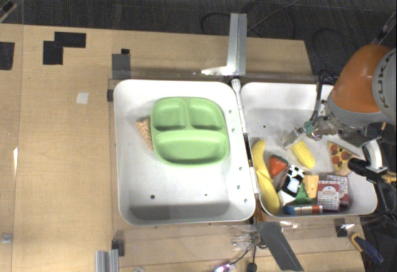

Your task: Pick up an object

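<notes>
The right bin (279, 106) holds a pile of toy food along its near side. A yellow banana (263, 172) lies against the bin's left wall. An ear of corn (303, 154) sits in the middle, and a pizza slice (340, 156) lies to its right. In front of them are a red box (333, 192), a red marker (304, 208), an orange-red piece (277, 166) and a black-and-white item (291, 180). My gripper (308, 130) hangs low over the right bin, just above and behind the corn. Nothing shows in its grip.
The left bin (133, 190) carries a green divided plate (188, 130) with a tan waffle-like piece (144, 132) poking out from under its left edge. The arm's orange band (363, 78) looms over the right bin's far right corner. A metal post (237, 41) stands behind the bins.
</notes>
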Tool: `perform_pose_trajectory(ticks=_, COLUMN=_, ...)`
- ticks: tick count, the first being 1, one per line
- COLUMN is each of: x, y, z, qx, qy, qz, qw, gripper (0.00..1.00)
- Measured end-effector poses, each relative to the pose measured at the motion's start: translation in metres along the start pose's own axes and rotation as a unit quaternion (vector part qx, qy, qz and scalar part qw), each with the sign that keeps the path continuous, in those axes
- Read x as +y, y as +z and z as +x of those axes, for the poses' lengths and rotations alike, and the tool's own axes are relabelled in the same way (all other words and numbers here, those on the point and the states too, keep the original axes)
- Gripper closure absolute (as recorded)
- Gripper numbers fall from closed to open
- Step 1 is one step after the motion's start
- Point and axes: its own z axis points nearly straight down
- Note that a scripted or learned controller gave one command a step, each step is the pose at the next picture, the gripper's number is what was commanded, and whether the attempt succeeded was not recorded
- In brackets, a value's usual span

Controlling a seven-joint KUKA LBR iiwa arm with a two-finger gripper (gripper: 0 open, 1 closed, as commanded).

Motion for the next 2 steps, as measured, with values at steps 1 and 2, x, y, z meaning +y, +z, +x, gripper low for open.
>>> perform_pose_trajectory(ticks=1, x=0.003, y=-0.013, z=0.001, qx=0.000, qy=0.000, qz=-0.004, qw=1.0000, gripper=1.00)
perform_pose_trajectory(ticks=2, x=0.051, y=-0.121, z=0.011, qx=0.001, qy=0.088, qz=0.004, qw=0.9961, gripper=1.00)
